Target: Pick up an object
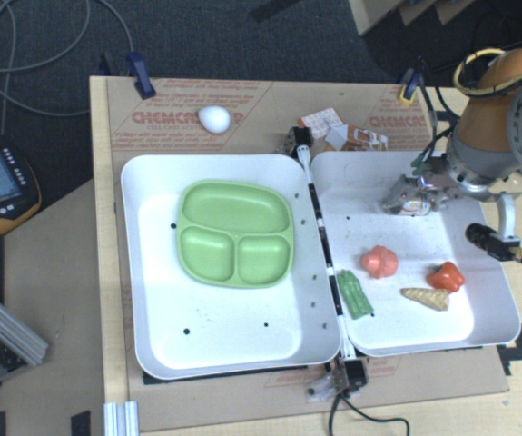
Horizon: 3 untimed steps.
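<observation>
In the right bin lie a pink-red round object, a red pepper-like object, a tan cone-shaped piece and a green flat object by the bin's left wall. My gripper hovers low over the bin's upper right part, above and to the right of the pink-red object, apart from all of them. No object shows between its fingers.
The left bin holds a green three-compartment plate. Behind the bins on the cardboard sit a white egg-like ball and some small wrappers. Blue clamps hold the board's back edge.
</observation>
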{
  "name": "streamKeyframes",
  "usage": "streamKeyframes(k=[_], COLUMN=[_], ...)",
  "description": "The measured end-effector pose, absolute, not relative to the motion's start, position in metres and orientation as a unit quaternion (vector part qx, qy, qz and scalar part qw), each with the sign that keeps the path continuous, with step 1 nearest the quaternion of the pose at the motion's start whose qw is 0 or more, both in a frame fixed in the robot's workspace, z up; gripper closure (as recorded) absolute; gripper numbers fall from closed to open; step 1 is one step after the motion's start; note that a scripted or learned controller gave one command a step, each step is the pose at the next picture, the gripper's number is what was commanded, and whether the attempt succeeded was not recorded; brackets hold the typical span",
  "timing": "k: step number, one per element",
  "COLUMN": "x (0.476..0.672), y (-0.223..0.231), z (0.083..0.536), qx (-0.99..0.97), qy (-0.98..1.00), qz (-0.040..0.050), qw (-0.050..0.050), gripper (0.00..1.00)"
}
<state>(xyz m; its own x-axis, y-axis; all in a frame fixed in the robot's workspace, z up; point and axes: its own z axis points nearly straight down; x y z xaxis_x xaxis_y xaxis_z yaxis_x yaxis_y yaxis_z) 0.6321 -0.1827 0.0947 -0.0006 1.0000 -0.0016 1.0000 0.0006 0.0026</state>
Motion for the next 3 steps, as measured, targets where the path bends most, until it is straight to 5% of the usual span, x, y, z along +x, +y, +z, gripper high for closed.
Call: streamKeyframes(k=[1,2,3], x=[0.632,0.594,0.550], y=[-0.182,-0.121,-0.067], z=[0.105,0.091,0.185], qx=[0.707,0.707,0.707], qy=[0.708,0.707,0.707], qz=[0.0003,0.0037,0.0003], qw=[0.002,0.006,0.000], gripper=[1.00,1.00,1.00])
